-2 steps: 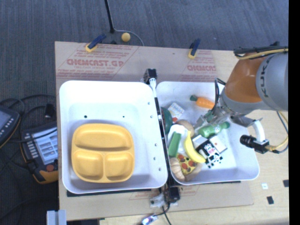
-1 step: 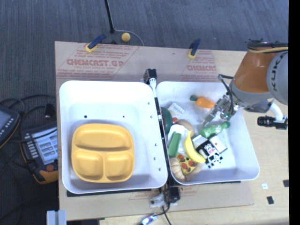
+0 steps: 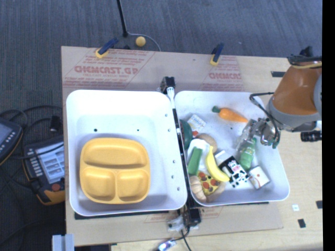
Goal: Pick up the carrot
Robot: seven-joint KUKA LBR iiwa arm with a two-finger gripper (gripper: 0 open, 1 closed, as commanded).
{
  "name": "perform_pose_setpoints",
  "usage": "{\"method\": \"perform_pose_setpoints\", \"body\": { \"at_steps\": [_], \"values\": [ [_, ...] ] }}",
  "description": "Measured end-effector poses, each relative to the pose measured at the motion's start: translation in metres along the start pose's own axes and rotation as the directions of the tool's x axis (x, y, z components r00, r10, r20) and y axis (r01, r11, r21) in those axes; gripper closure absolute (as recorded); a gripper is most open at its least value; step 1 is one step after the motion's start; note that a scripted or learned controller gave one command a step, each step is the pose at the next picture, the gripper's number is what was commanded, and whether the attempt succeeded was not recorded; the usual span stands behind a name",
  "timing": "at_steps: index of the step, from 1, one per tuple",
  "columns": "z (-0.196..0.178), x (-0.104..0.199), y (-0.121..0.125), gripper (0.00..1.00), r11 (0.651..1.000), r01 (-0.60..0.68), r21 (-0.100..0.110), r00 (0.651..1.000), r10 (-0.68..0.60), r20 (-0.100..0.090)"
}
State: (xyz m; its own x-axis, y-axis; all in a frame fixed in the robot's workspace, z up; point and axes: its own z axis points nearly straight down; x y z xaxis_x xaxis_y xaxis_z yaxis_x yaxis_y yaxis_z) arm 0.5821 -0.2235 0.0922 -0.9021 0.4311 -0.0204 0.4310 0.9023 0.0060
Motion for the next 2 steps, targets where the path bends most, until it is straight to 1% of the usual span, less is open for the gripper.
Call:
{"method": "perform_pose_setpoints", "body": {
  "at_steps": [1,2],
  "values": [
    [0.002,0.001,-0.001,0.0,1.0,0.0,0.0,1.0,0.0,-0.003],
    [-0.001,-0.058,0.04,0.0,0.998,-0.054,0.029,0.997,0.055,-0.061]
  ]
}}
